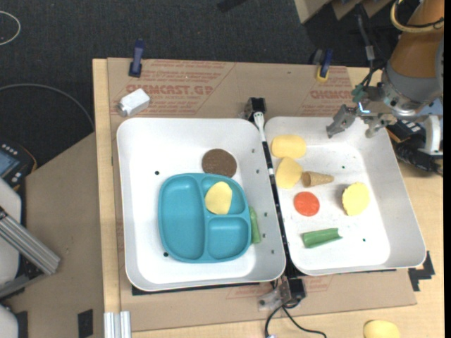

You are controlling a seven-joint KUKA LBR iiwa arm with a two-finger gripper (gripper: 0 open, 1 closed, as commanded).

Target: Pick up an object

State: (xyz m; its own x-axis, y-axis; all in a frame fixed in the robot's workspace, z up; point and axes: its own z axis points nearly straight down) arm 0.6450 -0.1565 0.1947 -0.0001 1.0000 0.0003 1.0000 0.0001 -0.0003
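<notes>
The pincer (356,122) hangs splayed and holding nothing over the far edge of the right bin (394,255), well apart from the orange disc (306,203) lying mid-bin, so a descent from here would likely close on bare bin floor.

A dark carpeted floor (63,27) filled the frame from nine o'clock round to twelve; a thin pale cable (8,25) looped across it at ten o'clock; a light wooden bench (70,210) ran along six o'clock, topped by a printed cardboard sheet (211,86); two blue clamps (137,56) gripped its far edge; lighting was even and bright.
</notes>
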